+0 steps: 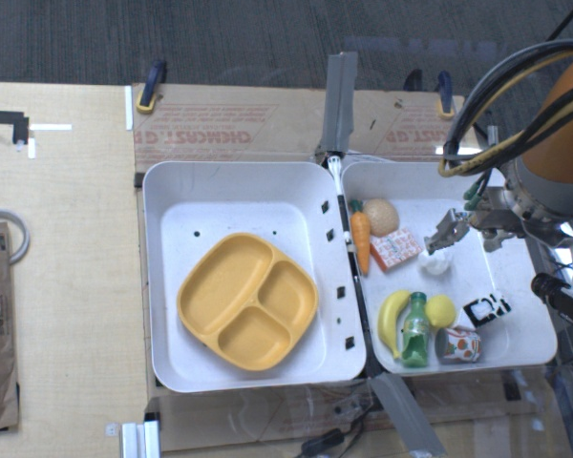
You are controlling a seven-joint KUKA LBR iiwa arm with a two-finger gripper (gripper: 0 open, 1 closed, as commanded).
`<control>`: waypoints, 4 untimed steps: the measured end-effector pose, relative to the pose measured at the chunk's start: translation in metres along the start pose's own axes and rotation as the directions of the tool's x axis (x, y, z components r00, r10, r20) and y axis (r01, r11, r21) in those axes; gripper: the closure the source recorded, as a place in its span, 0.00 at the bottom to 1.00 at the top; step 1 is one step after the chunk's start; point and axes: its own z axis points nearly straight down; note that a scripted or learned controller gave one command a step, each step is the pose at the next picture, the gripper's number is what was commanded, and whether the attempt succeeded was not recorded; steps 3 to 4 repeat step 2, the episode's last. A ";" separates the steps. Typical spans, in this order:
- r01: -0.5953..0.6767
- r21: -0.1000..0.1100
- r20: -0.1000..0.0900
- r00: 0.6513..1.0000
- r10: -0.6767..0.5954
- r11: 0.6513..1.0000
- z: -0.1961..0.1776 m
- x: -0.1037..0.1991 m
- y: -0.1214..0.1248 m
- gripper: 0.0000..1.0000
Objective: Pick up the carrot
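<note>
Slim orange carrot (361, 239) lies lengthwise along right bin's left wall — left of the grey 2-finger claw (444, 237), whose fingers stand apart, holding nothing.

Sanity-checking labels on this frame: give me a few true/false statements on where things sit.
1. The carrot lies in the right bin, along its left wall. True.
2. The yellow tray sits in the right bin. False: it is in the left bin.
3. The end effector holds the carrot. False: it is to the carrot's right, apart from it, nothing seen in it.
4. The banana lies beside the green bottle. True.
5. The carrot lies on the tray. False: it lies on the bin floor.
</note>
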 end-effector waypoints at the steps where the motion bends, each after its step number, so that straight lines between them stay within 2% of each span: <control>1: 0.001 0.000 0.000 1.000 -0.001 1.000 0.000 0.000 0.000 0.00; 2: -0.099 0.000 0.002 0.995 0.099 0.995 -0.185 -0.010 0.037 0.00; 4: -0.099 0.000 0.002 0.995 0.099 0.995 -0.185 -0.010 0.037 0.00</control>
